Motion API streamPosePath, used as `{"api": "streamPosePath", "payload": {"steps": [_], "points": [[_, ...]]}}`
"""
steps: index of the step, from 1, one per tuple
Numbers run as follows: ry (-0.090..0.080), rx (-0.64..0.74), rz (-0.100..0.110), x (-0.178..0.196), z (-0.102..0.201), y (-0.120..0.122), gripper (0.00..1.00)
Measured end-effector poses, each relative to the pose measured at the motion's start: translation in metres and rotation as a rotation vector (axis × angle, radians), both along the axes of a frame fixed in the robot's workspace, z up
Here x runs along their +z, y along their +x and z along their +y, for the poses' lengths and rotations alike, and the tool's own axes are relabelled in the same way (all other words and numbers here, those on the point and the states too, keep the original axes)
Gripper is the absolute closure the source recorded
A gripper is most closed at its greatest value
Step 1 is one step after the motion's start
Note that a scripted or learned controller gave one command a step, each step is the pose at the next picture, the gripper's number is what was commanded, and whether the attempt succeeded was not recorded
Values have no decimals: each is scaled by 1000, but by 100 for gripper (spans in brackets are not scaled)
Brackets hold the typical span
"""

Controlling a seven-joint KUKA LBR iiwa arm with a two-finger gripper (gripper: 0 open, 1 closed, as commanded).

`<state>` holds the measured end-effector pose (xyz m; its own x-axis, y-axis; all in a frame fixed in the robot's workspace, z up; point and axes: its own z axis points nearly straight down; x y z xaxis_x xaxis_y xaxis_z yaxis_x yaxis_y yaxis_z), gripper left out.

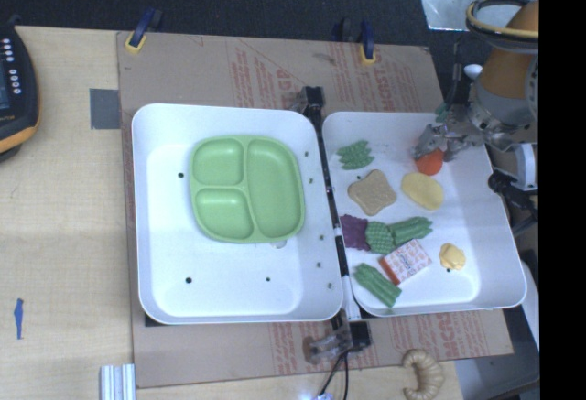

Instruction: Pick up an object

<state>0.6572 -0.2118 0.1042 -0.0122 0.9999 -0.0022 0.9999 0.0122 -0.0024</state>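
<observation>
Curled tan thing point(422, 374) at bench front, outside right bin point(499, 243). Inside bin, far corner: gripper point(438, 145) low over red piece point(430, 162), likely lining up a grab. Finger opening: can't tell.

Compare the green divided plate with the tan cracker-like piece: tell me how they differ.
The green divided plate lies in the left bin; the tan piece lies in the right bin. The plate is far larger and has three compartments; the tan piece is flat and lumpy-edged. Both lie flat.
</observation>
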Motion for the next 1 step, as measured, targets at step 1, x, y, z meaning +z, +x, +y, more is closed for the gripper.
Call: {"api": "streamPosePath", "payload": {"steps": [1], "points": [[3, -3, -8, 89, 66, -5, 100]]}}
